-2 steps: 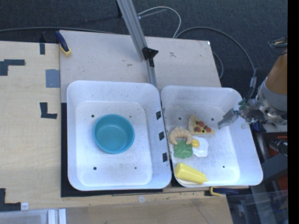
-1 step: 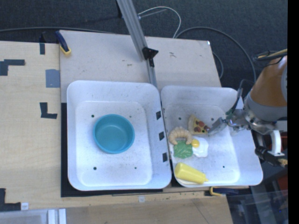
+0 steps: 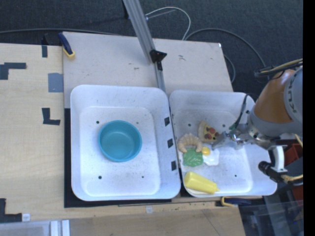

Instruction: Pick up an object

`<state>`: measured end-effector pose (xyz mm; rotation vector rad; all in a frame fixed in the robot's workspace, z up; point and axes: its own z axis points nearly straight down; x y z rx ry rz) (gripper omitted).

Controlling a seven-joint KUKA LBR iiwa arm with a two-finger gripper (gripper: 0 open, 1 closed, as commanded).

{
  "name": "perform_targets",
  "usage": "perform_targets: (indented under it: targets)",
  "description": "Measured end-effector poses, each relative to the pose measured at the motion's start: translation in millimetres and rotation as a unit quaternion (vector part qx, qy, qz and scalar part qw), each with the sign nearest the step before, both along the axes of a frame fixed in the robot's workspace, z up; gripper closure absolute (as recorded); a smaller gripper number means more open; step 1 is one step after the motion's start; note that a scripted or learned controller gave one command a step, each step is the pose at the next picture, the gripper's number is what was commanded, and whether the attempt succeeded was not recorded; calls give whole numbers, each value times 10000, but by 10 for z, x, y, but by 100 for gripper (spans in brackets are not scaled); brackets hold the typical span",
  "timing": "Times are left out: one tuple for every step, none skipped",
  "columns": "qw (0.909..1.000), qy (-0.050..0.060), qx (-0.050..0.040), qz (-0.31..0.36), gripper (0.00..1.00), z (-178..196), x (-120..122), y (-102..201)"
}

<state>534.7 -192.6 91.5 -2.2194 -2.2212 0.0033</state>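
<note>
You look down from one fixed camera above the bench (image 3: 123, 58), tilted at a slant, so the far edge of the bench lies toward the top of the frame and the near edge toward the bottom. You stand back far enough to take in both white bins whole: the left bin (image 3: 83, 132) sits at centre-left, the right bin (image 3: 236, 102) at centre-right. The arm (image 3: 278, 107) comes in from your right edge. Dark floor with cables (image 3: 206, 33) runs along the top.
</note>
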Motion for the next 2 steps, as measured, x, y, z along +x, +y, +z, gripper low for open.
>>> perform_targets:
  targets:
    - [10000,1,7,9,100,115,3,8]
    - [10000,-24,-1,5,100,554,-41,43]
